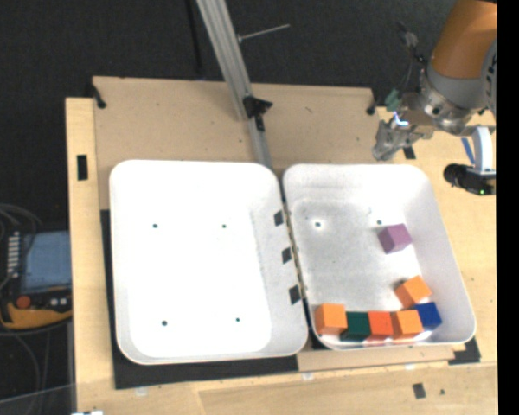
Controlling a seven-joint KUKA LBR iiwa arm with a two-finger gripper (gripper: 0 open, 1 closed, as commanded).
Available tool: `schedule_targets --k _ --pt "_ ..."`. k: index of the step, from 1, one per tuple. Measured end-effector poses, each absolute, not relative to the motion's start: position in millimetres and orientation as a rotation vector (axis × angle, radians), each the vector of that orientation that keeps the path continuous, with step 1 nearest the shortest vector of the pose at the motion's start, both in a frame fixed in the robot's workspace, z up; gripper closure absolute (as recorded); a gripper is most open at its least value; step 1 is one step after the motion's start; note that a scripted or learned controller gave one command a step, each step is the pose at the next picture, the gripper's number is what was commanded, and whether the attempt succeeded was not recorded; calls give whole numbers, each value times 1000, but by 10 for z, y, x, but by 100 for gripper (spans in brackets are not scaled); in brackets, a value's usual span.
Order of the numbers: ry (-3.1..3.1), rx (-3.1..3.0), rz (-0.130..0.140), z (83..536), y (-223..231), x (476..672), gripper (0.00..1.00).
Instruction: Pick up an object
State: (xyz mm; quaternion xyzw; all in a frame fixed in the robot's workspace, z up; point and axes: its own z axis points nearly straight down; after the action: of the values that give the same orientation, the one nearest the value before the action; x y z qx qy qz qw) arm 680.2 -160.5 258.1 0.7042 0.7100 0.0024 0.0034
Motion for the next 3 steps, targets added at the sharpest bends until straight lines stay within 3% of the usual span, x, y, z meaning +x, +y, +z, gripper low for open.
schedule_targets --k 3 --pt "2230 2215 1 2608 -174 6336 100"
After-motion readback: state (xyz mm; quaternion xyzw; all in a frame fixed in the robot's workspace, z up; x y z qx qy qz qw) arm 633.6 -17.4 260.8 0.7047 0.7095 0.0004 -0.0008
